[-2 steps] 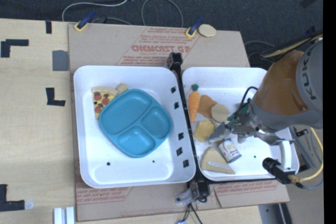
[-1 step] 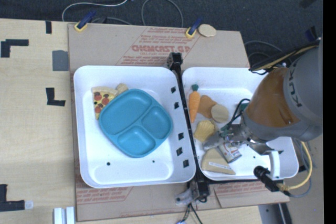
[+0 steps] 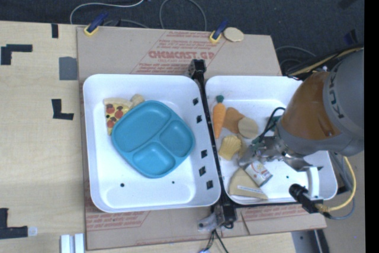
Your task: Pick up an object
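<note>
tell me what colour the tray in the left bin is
Light blue; the tray shows in the camera view.

bench (image 3: 35,127), cardboard sheet (image 3: 177,56), two white bins (image 3: 95,127)

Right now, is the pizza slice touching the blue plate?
Touching. The camera view shows the blue divided plate overlapping the pizza slice, its rim lying over the slice's lower edge with no gap between them.

A tray (image 3: 155,138) is lying in the left bin (image 3: 95,145), partly covering a pizza slice (image 3: 115,112). Toy foods (image 3: 232,133) are sitting clustered in the right bin (image 3: 260,87).
</note>
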You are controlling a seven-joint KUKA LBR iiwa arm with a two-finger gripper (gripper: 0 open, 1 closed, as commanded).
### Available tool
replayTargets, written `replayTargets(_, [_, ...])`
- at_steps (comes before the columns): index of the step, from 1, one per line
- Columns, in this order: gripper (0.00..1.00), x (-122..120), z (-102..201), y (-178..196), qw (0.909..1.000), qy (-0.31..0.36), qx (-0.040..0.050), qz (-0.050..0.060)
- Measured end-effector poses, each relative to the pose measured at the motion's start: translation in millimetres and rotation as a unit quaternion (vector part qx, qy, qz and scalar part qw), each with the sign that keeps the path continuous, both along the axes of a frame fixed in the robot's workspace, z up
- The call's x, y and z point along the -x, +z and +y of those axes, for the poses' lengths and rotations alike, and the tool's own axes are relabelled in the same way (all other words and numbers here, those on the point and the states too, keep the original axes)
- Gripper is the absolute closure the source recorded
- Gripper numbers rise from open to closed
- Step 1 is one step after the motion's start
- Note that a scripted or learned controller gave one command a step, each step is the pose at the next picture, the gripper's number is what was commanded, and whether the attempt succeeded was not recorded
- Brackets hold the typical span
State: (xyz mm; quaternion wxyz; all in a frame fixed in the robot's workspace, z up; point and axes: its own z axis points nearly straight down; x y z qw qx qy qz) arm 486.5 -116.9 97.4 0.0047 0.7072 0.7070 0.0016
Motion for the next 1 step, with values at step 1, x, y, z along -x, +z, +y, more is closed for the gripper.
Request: replayTargets(1, [1.00,-66.9,65.0,92.1,1.0000,0.005,-0.0021,0.000])
